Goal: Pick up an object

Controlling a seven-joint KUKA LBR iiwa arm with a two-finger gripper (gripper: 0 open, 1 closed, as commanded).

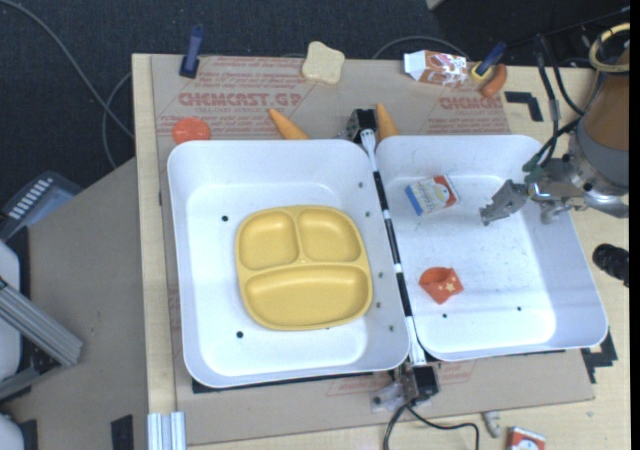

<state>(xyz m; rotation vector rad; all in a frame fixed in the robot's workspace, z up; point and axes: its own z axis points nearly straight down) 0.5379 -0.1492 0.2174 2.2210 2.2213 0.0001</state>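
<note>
Lying flat on a tan board printed with red lettering (240, 98), two shallow white bins are sitting side by side, the left bin (200, 238) and the right bin (560, 288) meeting along a dark centre seam. Dark carpet is surrounding the bench at the top, with cables trailing across it.

A yellow divided plate (300, 266) is resting in the middle of the left bin. In the right bin, a small blue-and-white carton (431, 195) is lying near the upper left, and a red-orange object (440, 284) is sitting lower down, apart from the carton.

The gripper (500, 206) is reaching in from the right over the right bin, just beside the carton but not touching it; its fingers are looking slightly spread and are gripping nothing.

Scattered on the board above the bins, a slice of bread (323, 62), a blue clip (191, 51), an orange carrot (287, 125) and a small milk carton (436, 66) are lying well clear of the arm.
</note>
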